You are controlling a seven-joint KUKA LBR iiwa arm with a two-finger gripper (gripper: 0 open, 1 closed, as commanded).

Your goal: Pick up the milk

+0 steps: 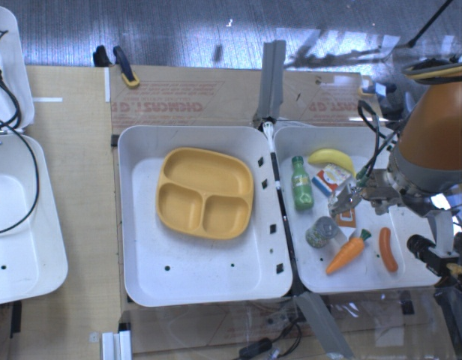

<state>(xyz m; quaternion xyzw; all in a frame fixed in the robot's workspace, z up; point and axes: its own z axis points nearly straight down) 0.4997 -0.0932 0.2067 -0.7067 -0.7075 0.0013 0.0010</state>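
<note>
- The surface (73, 96) carries two shallow white bins side by side: the left bin (141, 276) and the right bin (321, 283).
- A yellow compartment plate (205, 193) lies in the middle of the left bin, slightly toward its far edge.
- The milk (332, 177), a small carton with white, red and blue print, lies on its side in the right bin near the far edge, just beside a banana (332, 158) and to the right of a green bottle (301, 182).
- The end effector (346, 201) hangs over the middle of the right bin, just at the near edge of the milk; whether its fingers are apart or together I cannot tell, and nothing is seen clamped between them.
- A grey can (321, 232) lies below the end effector, toward the bin's near edge.
- A carrot (346, 252) lies near the near edge, beside a red sausage (388, 250) toward the right edge.
</note>
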